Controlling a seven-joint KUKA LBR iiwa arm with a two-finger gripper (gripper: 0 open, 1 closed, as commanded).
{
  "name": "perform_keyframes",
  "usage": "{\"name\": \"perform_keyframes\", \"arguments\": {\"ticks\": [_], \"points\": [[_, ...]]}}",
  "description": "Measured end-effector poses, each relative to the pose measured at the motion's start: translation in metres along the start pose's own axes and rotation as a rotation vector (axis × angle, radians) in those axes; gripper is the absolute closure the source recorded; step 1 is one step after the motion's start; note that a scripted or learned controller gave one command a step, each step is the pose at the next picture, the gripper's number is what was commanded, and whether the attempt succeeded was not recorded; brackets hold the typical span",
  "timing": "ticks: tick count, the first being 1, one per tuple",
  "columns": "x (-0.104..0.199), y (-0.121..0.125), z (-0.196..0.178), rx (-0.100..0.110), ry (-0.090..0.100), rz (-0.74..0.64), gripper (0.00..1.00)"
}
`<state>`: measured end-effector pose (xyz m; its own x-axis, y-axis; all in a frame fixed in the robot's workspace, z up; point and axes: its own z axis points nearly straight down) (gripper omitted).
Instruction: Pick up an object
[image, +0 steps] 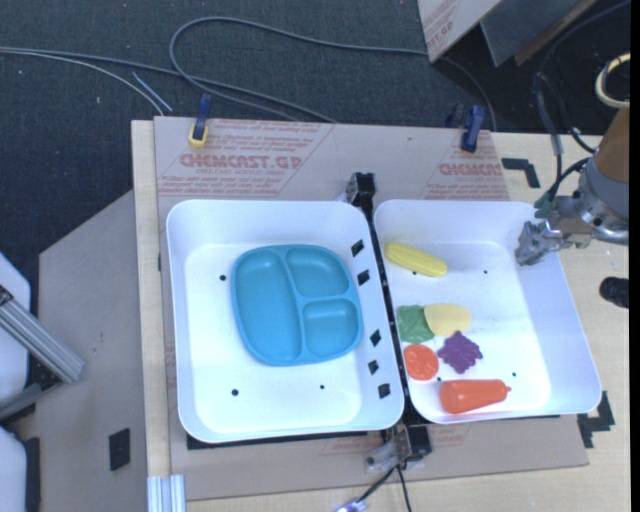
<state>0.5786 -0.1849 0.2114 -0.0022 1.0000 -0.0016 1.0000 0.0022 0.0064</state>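
Observation:
The right bin (565, 335) holds several toy foods. A yellow corn cob (417, 260) lies near its back left. Closer to the front sit a green piece (413, 322), a pale yellow piece (449, 318), a purple grape bunch (460, 351), a red-orange round piece (421, 362) and an orange carrot (475, 395). My gripper (537, 242) hangs over the bin's back right corner, well apart from all of them, with nothing seen in it.
The left bin (185, 310) holds a blue divided plate (297, 303). A black divider with clips (368, 290) runs between the bins. Blue clamps (201, 128) (472, 128) pin the cardboard sheet at the back. Cables lie on the dark floor behind.

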Motion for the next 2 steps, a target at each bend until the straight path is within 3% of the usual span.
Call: {"name": "perform_keyframes", "arguments": {"ticks": [1, 2], "points": [[0.000, 0.002, -0.049, 0.000, 0.000, 0.001, 1.00], [0.057, 0.017, -0.038, 0.008, 0.004, -0.004, 1.00]]}}
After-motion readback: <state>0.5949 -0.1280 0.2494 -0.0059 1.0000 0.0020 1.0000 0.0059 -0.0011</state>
